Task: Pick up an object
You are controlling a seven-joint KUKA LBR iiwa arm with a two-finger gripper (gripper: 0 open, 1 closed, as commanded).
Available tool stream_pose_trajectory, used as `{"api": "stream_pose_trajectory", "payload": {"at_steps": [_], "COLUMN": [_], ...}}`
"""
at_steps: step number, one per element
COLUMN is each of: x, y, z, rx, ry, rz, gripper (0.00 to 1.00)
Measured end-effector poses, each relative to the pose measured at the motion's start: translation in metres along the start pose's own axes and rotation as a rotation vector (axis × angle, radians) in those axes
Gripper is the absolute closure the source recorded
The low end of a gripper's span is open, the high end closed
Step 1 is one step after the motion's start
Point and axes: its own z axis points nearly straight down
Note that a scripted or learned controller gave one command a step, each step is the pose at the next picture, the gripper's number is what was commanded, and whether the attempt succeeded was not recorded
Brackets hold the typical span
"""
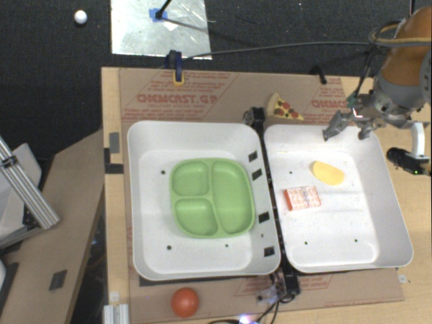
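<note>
We see the gripper [347,125] above the far edge of the right bin [378,248], its two dark fingers spread apart with nothing between them. Just below and a little left of it lies a smooth, rounded yellow object [328,173] (its exact kind is hard to tell), resting on the bin's glossy white floor. Further down from the gripper, just beside the yellow piece, sits a small flat rectangular packet [302,198] with red and white print too fine to read. Well to the gripper's left, the left bin [152,248] holds a matte green divided plate [212,196] with three compartments. Beyond the bins, the brown cardboard sheet [196,93] reads "CHEMCAST GP" in red. A toy pizza slice [284,108] lies just left of the gripper, outside the bins.
</note>
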Motion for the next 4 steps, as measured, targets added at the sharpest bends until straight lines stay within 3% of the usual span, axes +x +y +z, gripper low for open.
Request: {"api": "stream_pose_trajectory", "payload": {"at_steps": [2, 3, 4], "x": [0.009, 0.008, 0.007], "y": [-0.007, -0.005, 0.002], "z": [0.106, 0.091, 0.027], "rx": [0.001, -0.007, -0.01], "ry": [0.0, -0.001, -0.002], "rz": [-0.001, -0.002, -0.003], "gripper": [0.0, 1.0, 1.0]}}
